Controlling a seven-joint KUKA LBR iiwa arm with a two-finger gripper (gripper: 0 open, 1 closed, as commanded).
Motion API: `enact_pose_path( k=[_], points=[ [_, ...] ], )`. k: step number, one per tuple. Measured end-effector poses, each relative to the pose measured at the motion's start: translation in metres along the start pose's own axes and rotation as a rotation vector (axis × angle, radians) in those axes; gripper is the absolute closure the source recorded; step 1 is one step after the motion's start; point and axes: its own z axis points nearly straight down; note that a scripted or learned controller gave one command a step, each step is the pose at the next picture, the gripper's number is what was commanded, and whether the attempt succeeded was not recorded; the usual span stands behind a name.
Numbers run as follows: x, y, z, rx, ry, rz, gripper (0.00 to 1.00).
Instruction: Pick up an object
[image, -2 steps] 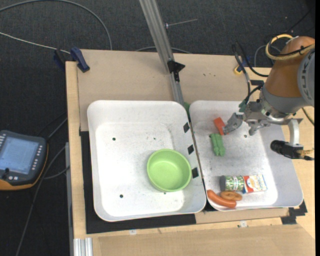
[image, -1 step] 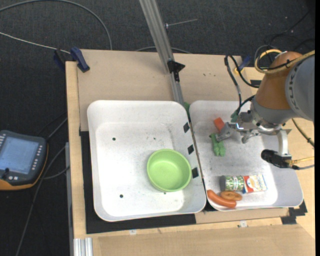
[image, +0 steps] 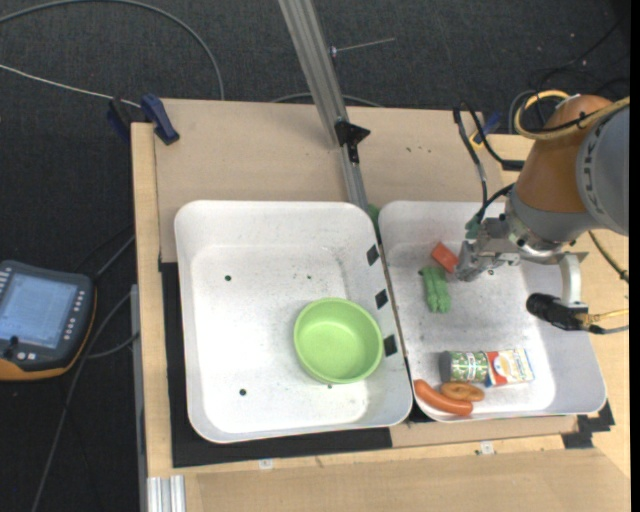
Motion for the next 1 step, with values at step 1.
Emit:
enact_pose_path(
  k=[1],
  points=[
    [0.0061, -0.0042, -0.0587, -0.003, -0.001, 0.000, 1.00]
  ],
)
